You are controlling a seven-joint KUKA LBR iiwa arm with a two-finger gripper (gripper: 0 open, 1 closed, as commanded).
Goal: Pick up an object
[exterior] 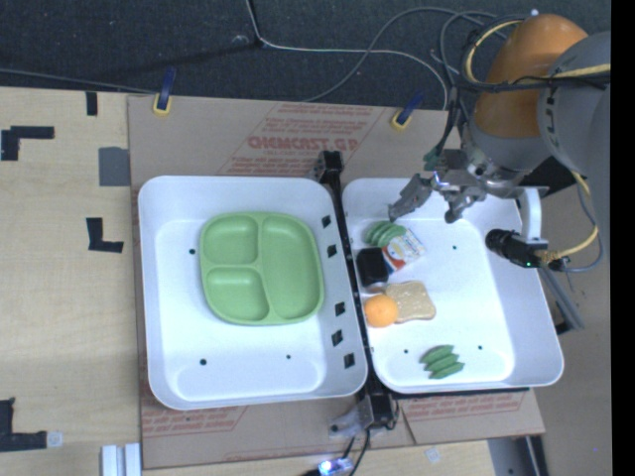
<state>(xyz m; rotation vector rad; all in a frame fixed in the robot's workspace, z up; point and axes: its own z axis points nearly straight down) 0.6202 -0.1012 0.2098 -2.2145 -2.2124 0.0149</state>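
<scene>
Fingers (434,202) spread apart, holding nothing, poised above right bin (516,315), arm (526,77) angled leftward

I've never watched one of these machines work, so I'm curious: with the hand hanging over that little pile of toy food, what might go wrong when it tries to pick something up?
1. The hand is open above the right bin, gripping nothing. The green item, packet, black block, bread and orange crowd together, so it may nudge a neighbour or close between two.
2. That cluster hugs the bin's left wall, so a finger could strike the wall.
</scene>
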